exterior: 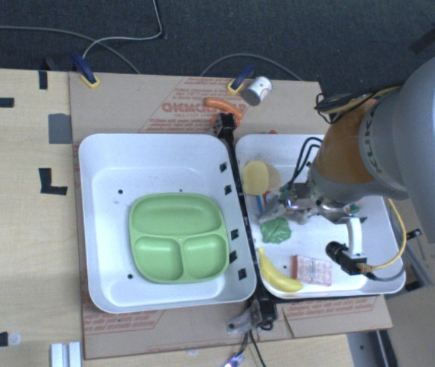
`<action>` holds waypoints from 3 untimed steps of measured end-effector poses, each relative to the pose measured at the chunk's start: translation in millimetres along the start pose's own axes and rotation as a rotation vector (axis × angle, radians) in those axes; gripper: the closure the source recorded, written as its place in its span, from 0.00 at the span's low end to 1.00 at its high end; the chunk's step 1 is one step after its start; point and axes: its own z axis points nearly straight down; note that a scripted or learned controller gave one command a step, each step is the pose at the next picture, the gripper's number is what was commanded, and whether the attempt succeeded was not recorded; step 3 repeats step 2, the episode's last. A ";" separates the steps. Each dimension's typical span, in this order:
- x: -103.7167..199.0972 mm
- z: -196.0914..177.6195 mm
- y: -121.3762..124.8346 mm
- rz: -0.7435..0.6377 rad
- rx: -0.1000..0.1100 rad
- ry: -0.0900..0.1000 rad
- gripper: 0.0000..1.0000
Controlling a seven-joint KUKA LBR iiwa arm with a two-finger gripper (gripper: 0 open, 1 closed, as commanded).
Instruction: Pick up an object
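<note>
A brown cardboard sheet [186,109] covers the light wooden bench [18,205]. Behind the cardboard lies dark grey carpet [278,21], where a thin cable [156,14] runs.

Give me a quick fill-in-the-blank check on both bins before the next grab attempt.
1. The green divided plate lies in the ____ bin as the camera sees it.
2. The banana lies along the right bin's near edge, and its colour is ____.
3. The small red and white packet lies just to the ____ of the banana in the camera view.
4. The claw hangs over the ____ bin.

Missing words: left; yellow; right; right
</note>
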 end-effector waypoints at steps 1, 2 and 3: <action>2.9 -0.1 -17.9 0.001 0.000 -0.001 0.00; 2.7 -9.8 -17.8 0.001 0.001 -0.002 1.00; 2.7 -9.8 -17.8 0.001 0.001 -0.002 1.00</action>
